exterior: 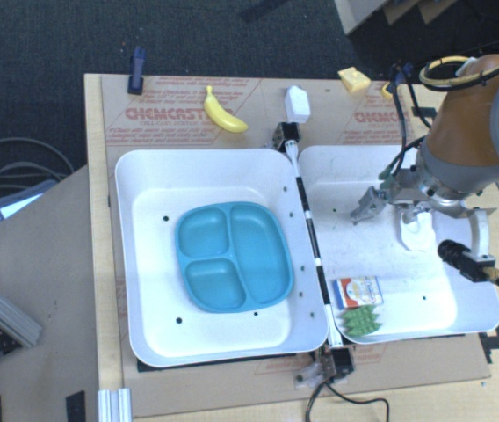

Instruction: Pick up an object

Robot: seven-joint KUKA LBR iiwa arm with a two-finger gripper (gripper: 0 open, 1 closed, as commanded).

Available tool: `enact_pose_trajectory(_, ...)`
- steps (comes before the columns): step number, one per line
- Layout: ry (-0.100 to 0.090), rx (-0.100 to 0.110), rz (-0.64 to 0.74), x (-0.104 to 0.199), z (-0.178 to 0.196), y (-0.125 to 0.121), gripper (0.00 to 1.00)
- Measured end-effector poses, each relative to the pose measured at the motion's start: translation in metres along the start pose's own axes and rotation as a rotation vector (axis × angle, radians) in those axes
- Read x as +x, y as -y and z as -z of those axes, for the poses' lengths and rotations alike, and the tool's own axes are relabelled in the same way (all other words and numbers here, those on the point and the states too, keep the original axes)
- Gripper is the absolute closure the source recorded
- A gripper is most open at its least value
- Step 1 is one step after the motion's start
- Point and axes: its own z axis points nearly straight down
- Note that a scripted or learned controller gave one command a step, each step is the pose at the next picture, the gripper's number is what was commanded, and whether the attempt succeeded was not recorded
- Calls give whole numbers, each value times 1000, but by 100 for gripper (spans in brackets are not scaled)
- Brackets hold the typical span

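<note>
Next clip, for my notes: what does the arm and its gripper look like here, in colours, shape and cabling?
The arm is bulky and rounded, grey with a broad orange band above the wrist. A yellow cable loop and dark wires run along its upper side. Below the band sits a metallic grey wrist, ending in the gripper with slim grey fingers. A black fitting hangs off the wrist's near side.
</note>
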Motion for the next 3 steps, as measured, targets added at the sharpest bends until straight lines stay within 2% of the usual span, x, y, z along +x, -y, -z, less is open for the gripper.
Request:
enact_pose_trajectory(1, 2, -4, 0, -38, 104, -32, 0)
enact_pose_trajectory(2, -1, 4, -1, -48, -61, -12, 0)
enact_pose_trajectory(3, 2, -4, 0, -77, -17, -51, 0)
